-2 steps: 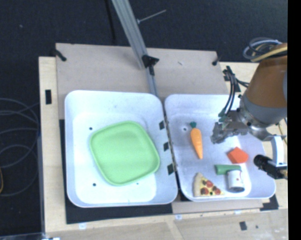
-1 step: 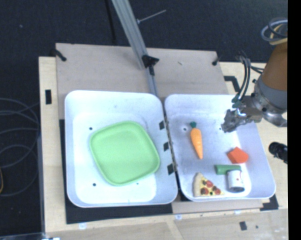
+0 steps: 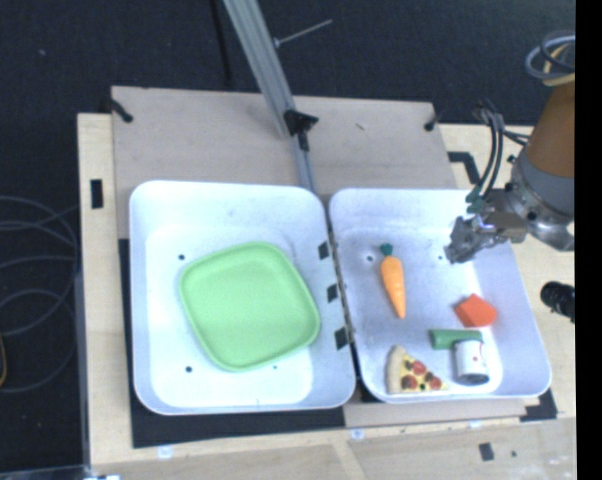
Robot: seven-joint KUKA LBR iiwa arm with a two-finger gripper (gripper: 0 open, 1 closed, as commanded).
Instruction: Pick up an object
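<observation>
Tool (image 3: 465,240) low over the right bin's (image 3: 421,208) far right part, finger state impossible to tell. Just left: a carrot (image 3: 392,282). Nearer: an orange block (image 3: 476,311), then a green-handled silver cup (image 3: 465,354) beside a pizza slice (image 3: 413,372). In the left bin (image 3: 161,208) on the surface (image 3: 221,118): a green plate (image 3: 248,305).

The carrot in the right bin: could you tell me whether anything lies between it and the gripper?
Nothing visible does. The gripper sits to the right of the carrot, with bare bin floor between them.
</observation>
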